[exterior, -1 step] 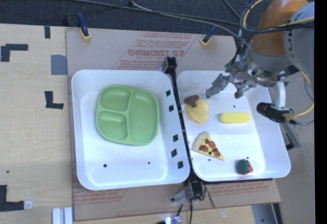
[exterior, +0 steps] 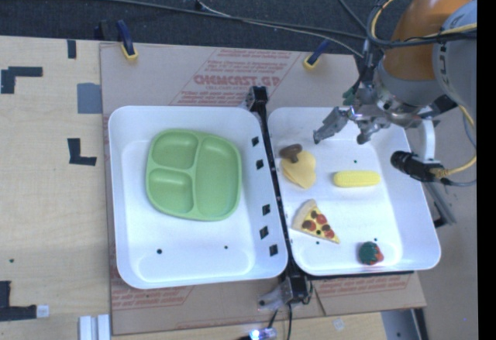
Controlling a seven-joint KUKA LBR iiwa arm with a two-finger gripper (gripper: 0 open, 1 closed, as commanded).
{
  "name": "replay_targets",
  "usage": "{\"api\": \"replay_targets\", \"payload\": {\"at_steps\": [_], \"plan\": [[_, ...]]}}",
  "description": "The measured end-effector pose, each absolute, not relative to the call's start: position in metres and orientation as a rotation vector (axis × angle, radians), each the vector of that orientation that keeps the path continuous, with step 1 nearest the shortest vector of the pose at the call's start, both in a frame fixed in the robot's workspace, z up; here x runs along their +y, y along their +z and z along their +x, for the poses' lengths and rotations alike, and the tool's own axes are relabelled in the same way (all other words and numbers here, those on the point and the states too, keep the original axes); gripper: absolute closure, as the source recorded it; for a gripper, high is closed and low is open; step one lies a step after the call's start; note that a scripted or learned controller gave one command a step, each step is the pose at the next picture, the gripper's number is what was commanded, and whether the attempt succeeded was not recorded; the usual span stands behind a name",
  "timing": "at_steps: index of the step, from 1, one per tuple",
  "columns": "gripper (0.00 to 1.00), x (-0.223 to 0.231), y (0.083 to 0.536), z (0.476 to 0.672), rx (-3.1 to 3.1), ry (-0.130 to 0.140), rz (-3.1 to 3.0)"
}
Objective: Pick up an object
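Above the right bin's (exterior: 403, 207) far end, the hand (exterior: 345, 129) spread wide, holding and touching nothing.

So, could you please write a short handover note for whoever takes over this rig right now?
Gripper: open, holding nothing, hovering over the far part of the right white bin.
Right bin holds: pale yellow pear-shaped toy with brown stem, yellow corn cob toy, pizza slice toy, small red-and-green strawberry-like toy.
Left white bin holds the green divided plastic plate.
Done: nothing picked yet.
Left: descend on one toy, probably the pear-shaped one nearest the fingers, close, lift.
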State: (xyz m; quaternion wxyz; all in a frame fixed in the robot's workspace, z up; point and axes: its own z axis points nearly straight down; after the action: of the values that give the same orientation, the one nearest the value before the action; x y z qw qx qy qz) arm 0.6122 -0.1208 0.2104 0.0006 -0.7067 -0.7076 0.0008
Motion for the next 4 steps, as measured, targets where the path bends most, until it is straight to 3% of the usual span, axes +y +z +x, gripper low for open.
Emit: {"api": "replay_targets", "payload": {"at_steps": [3,4], "plan": [[0.0,-0.118,0.084,0.614,-2.223,-0.001,-2.221],[1.0,-0.117,0.1,0.617,-2.23,-0.014,-2.224]]}}
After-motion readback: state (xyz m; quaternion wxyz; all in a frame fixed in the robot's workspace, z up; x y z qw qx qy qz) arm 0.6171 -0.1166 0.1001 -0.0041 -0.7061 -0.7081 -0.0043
